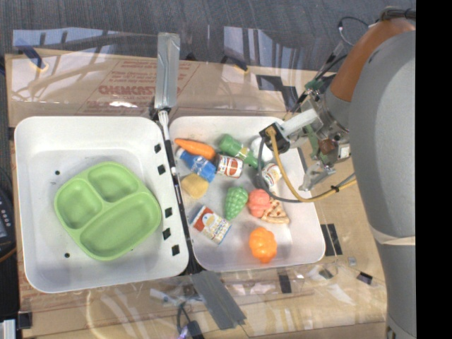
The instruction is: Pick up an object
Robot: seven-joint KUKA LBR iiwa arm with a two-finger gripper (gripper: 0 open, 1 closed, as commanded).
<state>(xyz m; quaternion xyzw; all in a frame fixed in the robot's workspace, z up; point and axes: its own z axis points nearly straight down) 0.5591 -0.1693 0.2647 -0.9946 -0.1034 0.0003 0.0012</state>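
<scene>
The right bin [311, 239] holds several toy foods. Among them are an orange carrot [195, 148], a blue bottle [198, 164], a red and white can [229, 166], a green piece [229, 145], a yellow chunk [195, 186] and a small carton [210, 224]. Further right lie a green ridged fruit [236, 201], a pink piece [259, 202], a pizza slice [277, 212], an orange pepper [262, 244] and a small white item [272, 175]. My gripper [309, 181] hangs over the bin's right side, just right of the white item. Nothing shows in its grasp.
The left bin [35, 189] holds a green divided plate [107, 209]. A grey divider strip [167, 69] stands between the bins at the back. The arm's grey body [388, 133] covers the bench to the right.
</scene>
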